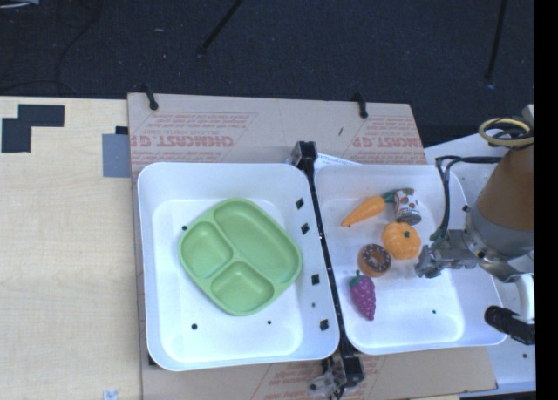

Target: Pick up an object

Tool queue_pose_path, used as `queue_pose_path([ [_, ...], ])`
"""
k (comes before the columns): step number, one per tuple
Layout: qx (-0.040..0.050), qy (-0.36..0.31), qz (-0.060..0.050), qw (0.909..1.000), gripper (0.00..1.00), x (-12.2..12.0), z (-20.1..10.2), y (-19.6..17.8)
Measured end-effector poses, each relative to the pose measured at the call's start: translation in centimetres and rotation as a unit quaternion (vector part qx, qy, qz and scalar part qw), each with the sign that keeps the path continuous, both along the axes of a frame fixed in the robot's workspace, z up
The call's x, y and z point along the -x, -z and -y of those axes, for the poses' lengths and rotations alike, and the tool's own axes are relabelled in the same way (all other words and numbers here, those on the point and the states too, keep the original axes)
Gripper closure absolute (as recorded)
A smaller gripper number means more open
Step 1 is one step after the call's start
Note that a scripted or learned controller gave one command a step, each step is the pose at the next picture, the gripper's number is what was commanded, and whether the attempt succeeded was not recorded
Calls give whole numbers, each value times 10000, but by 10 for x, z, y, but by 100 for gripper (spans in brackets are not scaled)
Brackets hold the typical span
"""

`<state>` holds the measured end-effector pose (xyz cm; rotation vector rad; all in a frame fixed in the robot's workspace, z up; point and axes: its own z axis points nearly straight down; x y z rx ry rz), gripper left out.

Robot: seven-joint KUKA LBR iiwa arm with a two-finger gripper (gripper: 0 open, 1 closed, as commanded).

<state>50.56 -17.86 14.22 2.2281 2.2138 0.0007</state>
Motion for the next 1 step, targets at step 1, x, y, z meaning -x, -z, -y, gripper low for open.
queue_pose_path([
  [1,6,-38,14,10000,100,-1,6,-62],
])
